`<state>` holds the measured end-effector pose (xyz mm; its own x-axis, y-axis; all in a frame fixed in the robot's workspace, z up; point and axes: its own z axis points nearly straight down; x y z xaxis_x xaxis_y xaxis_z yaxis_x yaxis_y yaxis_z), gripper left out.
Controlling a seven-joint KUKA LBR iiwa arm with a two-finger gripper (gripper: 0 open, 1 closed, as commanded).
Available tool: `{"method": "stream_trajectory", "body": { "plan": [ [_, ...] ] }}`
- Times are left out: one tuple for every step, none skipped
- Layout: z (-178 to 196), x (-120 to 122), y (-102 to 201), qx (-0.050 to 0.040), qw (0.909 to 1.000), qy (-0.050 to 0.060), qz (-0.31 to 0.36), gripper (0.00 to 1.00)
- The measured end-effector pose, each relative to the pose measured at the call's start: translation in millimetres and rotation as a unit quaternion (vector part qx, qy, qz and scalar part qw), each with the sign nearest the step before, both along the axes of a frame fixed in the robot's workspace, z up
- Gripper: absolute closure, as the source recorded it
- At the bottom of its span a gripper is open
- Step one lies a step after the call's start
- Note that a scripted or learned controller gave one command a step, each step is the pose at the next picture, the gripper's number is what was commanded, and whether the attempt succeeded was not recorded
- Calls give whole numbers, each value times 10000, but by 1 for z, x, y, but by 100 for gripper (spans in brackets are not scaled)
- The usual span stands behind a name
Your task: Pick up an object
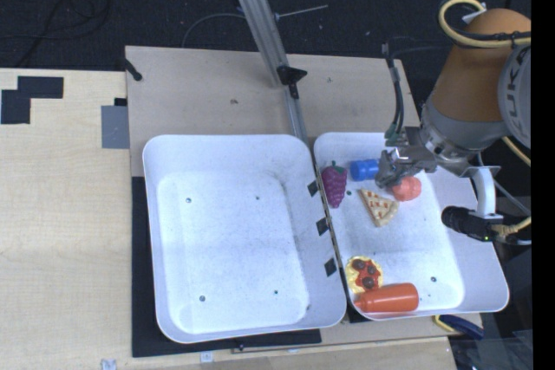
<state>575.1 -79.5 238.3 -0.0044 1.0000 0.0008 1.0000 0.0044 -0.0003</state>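
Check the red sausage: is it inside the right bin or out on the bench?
Inside. The red sausage lies flat on the right bin floor near its front rim, beside the yellow toy, well away from the gripper.

even light, soft, slightly blurry

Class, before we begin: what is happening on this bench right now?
A grey KUKA arm with an orange band reaches in from the right, its gripper lowered over the right bin. It sits just above a red toy, beside a blue block, purple grapes and a waffle wedge. A hot dog lies nearer the front. Nothing is visibly lifted yet.
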Motion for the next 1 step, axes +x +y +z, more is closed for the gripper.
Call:
{"method": "stream_trajectory", "body": {
  "plan": [
    [-12,13,48,1,10000,7,-5,100]
  ]
}}
